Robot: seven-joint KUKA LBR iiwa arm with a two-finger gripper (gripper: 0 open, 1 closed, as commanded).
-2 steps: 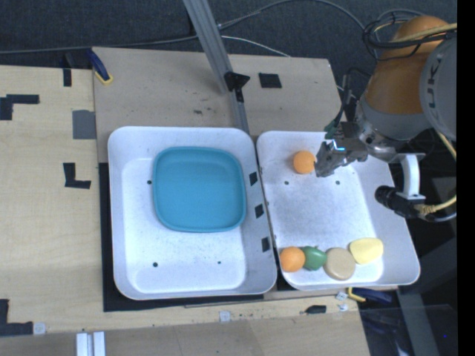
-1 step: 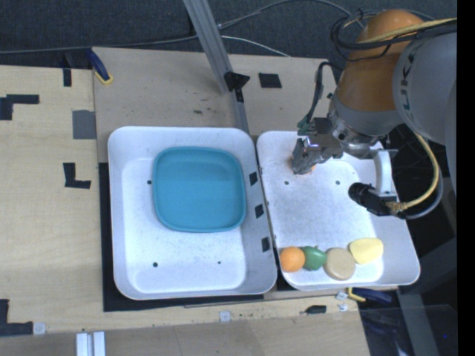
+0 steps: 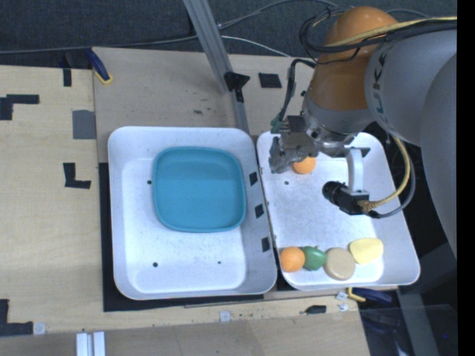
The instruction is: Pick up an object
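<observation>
While the gripper [image 3: 286,156] hangs near the right bin's [image 3: 397,273] far left corner, we see an orange ball [image 3: 303,166] touching its fingers, but we cannot tell whether they clasp it. Four small objects line the near edge; a blue plate [image 3: 199,188] fills the left bin [image 3: 126,199].

Large grey, smooth-shelled robot arm [image 3: 419,73], rounded housings, matte finish. Glossy orange dome-shaped band [image 3: 349,54] above the wrist. A dark letter marking shows on the grey shell just right of the orange section. Thin black cables loop over the far side of the orange dome; one yellow cable [image 3: 404,180] curves down the right side to a black cylindrical fitting [image 3: 345,196] with a yellow tip. Pale bracket beside it. Grey metal two-finger gripper [image 3: 286,158], boxy, darker at the tips; finger detail too small to read.
</observation>
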